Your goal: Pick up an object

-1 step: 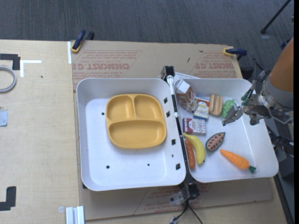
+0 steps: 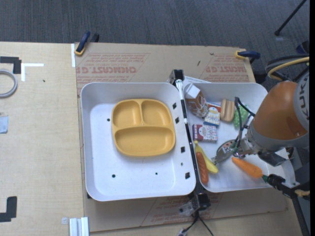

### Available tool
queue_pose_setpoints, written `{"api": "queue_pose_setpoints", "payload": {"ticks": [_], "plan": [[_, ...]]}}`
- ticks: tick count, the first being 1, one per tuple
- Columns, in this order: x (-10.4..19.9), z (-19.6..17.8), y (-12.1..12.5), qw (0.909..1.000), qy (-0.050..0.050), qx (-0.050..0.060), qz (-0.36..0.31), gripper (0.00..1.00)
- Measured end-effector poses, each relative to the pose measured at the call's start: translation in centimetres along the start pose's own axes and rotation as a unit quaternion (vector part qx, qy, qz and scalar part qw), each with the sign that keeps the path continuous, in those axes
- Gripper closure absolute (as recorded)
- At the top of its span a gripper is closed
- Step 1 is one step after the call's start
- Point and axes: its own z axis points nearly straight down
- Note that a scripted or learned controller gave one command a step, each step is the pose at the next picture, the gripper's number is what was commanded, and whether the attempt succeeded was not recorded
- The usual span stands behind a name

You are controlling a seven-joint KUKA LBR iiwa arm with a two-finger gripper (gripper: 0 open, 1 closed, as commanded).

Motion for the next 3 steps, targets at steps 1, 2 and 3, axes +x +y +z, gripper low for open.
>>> {"api": "queue_pose_setpoints", "payload": {"ticks": [1, 2, 3], "plan": [[-0.1, -1.0, 0.1, 1.0, 0.0, -0.001, 0.002, 1.0], [-0.1, -1.0, 0.1, 1.0, 0.0, -0.001, 0.001, 0.0], [-2.3, 0.0, -1.4, 0.9571, 0.0, -0.001, -0.29, 0.0]]}}
